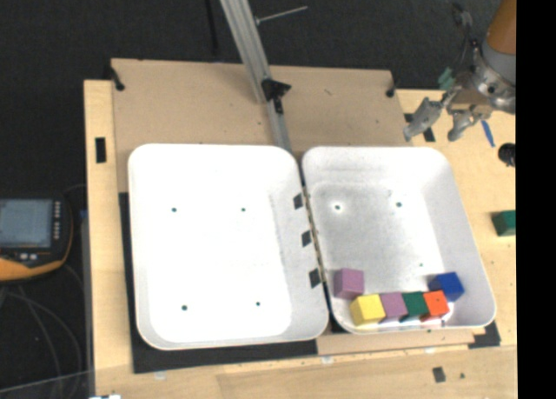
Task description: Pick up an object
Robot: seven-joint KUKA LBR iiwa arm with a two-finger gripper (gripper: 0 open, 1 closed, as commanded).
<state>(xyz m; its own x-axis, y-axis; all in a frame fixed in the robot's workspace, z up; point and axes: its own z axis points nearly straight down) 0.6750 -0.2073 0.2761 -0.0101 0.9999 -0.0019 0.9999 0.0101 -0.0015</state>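
Note:
Several small blocks lie along the near edge of the right bin (382, 171): a purple block (348, 282), a yellow block (367, 309), a second purple block (393, 304), a green block (414, 303), an orange block (434, 303) and a blue block (447, 284). My gripper (441, 126) hangs above the bench just beyond the right bin's far right corner, far from the blocks. Its two fingers stand apart, open, with nothing between them.
The left bin (217, 241) sits beside the right one. A metal camera pole (248, 41) slants up from the bench behind the bins. A green object (504, 222) lies on the bench to the right. A handheld device (30, 230) rests at far left.

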